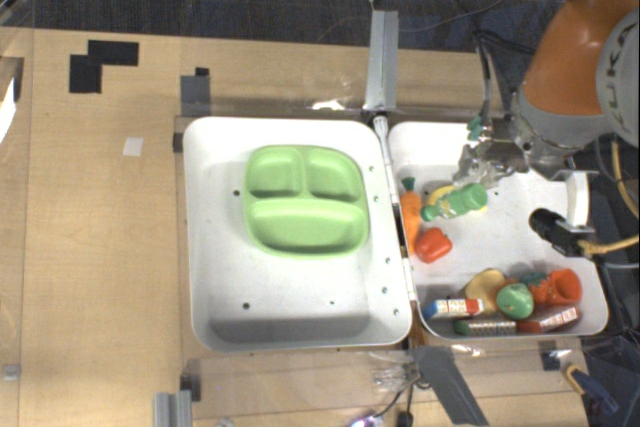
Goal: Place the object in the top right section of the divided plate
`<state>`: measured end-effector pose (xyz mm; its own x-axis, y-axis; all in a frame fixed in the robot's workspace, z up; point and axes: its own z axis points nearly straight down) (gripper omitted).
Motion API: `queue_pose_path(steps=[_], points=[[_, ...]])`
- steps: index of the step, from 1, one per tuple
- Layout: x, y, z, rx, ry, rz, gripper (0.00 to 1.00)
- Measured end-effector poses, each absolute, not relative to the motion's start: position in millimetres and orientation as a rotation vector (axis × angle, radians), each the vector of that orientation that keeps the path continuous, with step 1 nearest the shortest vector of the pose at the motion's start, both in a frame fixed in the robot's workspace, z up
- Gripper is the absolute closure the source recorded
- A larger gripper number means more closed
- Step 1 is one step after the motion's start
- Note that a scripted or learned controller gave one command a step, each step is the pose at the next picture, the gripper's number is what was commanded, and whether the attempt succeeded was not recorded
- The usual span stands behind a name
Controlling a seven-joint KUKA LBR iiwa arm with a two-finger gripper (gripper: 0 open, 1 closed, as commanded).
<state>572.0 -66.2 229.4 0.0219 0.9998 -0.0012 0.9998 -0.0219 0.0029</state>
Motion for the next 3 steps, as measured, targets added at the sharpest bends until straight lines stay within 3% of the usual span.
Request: queue_pose_path(steps=[1, 2, 3], points=[[617.3, -33.4, 183.6, 2.466, 1.944, 0.001, 1.0], [669.3, 41.1, 183.5, 2.407, 2.017, 0.001, 1.0], [669.5, 107.6, 184.7, 2.234, 2.206, 0.004, 1.0]])
